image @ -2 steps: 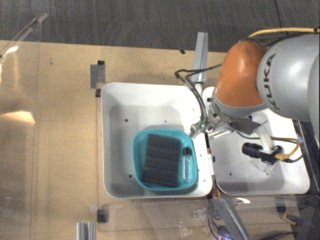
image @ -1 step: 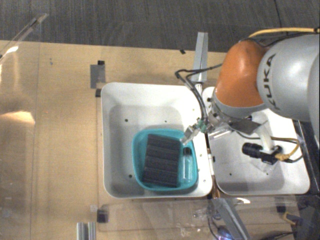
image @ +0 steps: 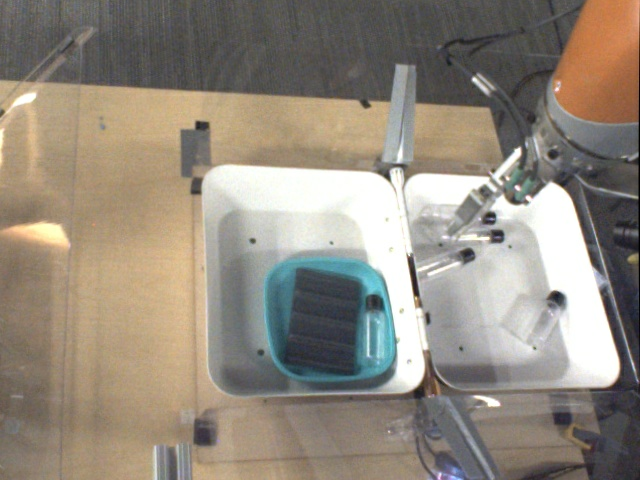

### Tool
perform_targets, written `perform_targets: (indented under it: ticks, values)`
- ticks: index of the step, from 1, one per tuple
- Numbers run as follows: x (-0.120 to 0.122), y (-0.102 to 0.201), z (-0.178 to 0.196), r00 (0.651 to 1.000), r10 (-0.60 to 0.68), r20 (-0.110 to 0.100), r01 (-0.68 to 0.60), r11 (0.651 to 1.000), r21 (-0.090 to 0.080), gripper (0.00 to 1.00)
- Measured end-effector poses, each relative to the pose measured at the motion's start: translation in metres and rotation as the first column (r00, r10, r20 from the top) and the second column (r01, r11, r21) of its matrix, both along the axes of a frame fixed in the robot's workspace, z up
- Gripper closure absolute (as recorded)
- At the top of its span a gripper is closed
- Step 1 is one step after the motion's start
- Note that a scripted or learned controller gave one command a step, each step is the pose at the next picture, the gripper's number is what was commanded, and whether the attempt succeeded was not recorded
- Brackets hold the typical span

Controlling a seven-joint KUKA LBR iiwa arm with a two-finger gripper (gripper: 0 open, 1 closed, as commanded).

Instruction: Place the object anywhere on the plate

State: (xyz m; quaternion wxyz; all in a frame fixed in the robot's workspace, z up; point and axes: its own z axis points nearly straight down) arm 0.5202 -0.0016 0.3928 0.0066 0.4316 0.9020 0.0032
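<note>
Vial, clear plastic, lies on square teal plate.

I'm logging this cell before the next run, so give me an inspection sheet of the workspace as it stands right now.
Surface: wooden bench bearing two white bins, left bin and right bin.
Job's things: teal plate in the left bin, carrying a dark ribbed block and a clear vial along its right side.
Clutter: several clear vials with dark caps in the right bin, one near the divider, one further right.
Grippers: gripper low over the right bin's upper left; open or shut cannot be told.
Cables: black cables behind the arm.
Surroundings: grey carpet; metal bracket above the bins.
</note>
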Motion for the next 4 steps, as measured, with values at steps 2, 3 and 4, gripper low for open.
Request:
perform_targets:
  ticks: [2, 3, 4]
  values:
    - [-0.031, -0.19, 0.045, 1.0, -0.002, -0.002, 0.002, 1.0, -0.005, 0.0]
    - [-0.031, -0.203, 0.045, 0.993, -0.116, 0.0, 0.116, 0.993, -0.004, 0.0]
    - [-0.032, -0.204, 0.045, 0.974, -0.228, -0.001, 0.228, 0.974, -0.002, 0.0]
